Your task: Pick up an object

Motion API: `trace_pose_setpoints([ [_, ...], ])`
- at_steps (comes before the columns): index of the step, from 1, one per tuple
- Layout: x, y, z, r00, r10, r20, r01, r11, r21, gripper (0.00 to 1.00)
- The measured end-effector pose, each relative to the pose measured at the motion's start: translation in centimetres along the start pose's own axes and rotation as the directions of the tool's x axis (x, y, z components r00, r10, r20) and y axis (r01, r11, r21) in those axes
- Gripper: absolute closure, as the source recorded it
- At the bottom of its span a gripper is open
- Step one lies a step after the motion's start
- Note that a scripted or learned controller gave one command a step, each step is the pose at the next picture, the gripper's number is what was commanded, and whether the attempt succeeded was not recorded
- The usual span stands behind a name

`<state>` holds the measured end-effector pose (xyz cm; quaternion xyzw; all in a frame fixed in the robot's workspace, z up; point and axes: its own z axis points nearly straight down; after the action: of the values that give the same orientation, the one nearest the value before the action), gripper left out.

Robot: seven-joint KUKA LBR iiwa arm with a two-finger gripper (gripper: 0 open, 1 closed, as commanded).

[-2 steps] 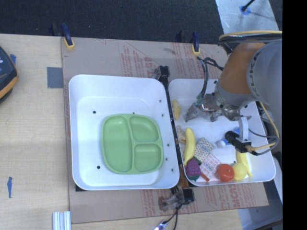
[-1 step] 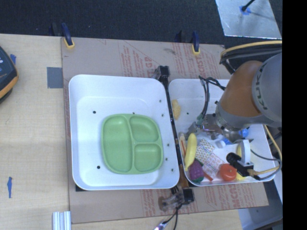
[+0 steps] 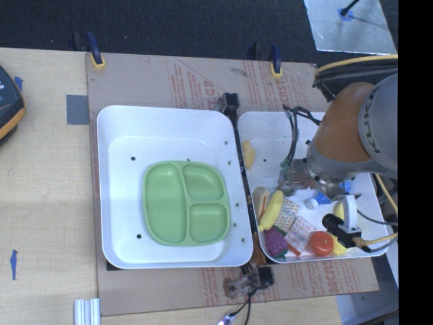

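The right bin (image 3: 270,124) holds a jumble of small toy items: a yellow banana (image 3: 272,209), a purple grape bunch (image 3: 275,240), a red tomato-like piece (image 3: 321,243), a patterned packet (image 3: 289,217) and a pale yellow piece (image 3: 248,154) near the left wall. The arm's orange band and grey wrist (image 3: 345,137) hang over this bin. The gripper (image 3: 296,179) is down among the items at the bin's middle, just right of the banana. Its tips are buried under the wrist.
The left bin (image 3: 122,131) holds a green divided plate (image 3: 186,203). Cables and a black-and-white part (image 3: 342,222) trail over the right bin's right side. Clamps (image 3: 95,51) pin the cardboard sheet at the back. A dark device (image 3: 8,103) lies at the far left.
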<state>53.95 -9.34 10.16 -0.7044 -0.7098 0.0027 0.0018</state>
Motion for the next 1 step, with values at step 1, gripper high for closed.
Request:
trace_pose_setpoints([
  [1, 0.00, 0.00, 0.00, 1.000, 0.000, 0.000, 0.000, 1.000, 0.000, 0.00],
])
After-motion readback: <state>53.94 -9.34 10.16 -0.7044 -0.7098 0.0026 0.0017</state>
